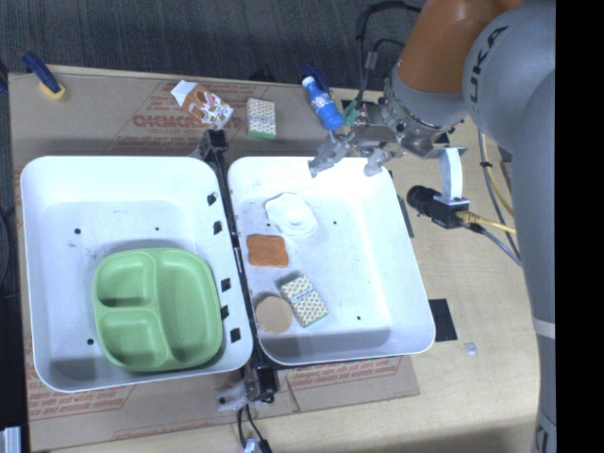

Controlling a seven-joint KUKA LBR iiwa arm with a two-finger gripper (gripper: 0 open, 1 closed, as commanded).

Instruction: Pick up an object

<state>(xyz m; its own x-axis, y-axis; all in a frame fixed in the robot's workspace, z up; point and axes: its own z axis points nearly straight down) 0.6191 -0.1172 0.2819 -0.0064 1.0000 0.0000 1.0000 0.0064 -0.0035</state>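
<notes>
Right bin [415, 324], near edge: tan round disc [274, 315] touching a patterned packet [305, 300]. Orange-brown piece [267, 250] just behind them, then a white lump [291, 213]; all hug the bin's left side, right half bare. Left bin [38, 253] holds a green divided tray [156, 308] at its near edge, far half free. Gripper [350, 157] over right bin's far rim, fingers spread apart, nothing between them, touching nothing.

We see our grey arm [510, 55] reaching in from the right, orange band above the wrist, its gripper [351, 159] hanging with both fingers spread apart, holding nothing.
</notes>
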